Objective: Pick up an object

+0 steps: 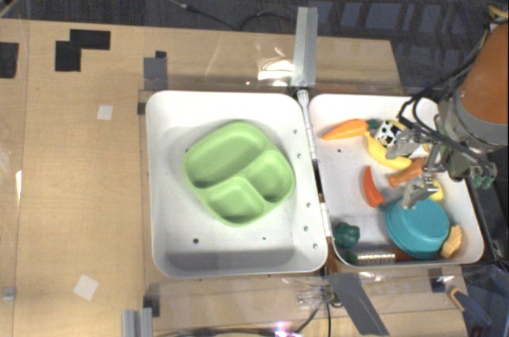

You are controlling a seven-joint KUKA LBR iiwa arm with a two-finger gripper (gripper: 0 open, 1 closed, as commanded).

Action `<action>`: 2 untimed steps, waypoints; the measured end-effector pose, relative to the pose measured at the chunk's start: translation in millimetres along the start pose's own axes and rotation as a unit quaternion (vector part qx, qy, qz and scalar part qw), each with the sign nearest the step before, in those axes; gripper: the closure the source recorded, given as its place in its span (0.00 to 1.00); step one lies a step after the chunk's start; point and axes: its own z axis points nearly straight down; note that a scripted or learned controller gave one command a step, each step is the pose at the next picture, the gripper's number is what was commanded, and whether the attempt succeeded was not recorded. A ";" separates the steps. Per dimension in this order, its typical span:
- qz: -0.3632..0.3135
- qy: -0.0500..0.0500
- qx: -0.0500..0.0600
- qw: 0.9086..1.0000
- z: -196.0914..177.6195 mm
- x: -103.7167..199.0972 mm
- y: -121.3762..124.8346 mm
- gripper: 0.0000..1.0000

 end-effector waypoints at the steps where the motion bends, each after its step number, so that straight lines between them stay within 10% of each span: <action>1: 0.000 0.000 0.000 1.000 163.0 -40.9 5.0 0.00; 2: 0.025 -0.005 0.001 1.000 168.1 -30.6 15.8 0.00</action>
